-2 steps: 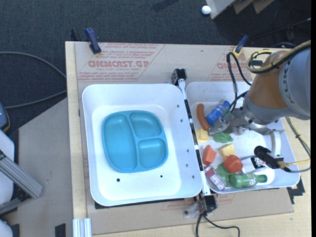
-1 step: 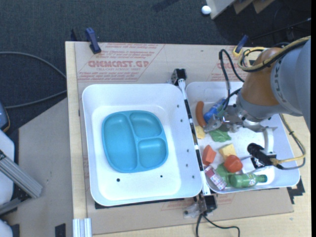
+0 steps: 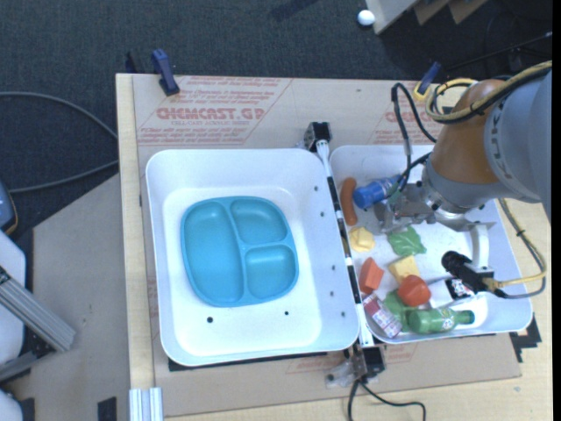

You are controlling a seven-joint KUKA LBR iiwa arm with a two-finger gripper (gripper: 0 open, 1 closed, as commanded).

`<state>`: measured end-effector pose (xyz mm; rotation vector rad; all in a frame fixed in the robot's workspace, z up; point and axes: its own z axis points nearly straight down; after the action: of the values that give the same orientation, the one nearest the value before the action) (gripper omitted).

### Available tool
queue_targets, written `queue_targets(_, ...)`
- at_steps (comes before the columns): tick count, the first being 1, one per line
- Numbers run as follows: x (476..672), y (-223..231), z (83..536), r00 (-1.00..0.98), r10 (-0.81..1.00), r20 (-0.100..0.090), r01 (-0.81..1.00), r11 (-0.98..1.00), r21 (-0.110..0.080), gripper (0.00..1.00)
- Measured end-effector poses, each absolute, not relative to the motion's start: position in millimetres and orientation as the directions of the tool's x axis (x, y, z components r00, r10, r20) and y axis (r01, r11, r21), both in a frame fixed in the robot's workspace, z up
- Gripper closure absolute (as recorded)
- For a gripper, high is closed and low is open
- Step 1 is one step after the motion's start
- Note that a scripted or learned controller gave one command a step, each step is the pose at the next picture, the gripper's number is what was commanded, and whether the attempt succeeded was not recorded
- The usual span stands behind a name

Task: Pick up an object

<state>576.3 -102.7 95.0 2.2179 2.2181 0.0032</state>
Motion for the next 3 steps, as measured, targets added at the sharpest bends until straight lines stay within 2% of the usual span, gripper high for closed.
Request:
queue_targets(1,576.3,-103,95,0.0,1.0,-0.002,1.0,0.0,0.005,0.0)
queue_targets(2,565.2,-111,84,0.001,1.0,0.0,1.0,-0.001,-0.002,0.0)
queue_targets(3,566.6,-111,96,0.0,1.0,-0.001,1.0,0.0,0.003,1.0)
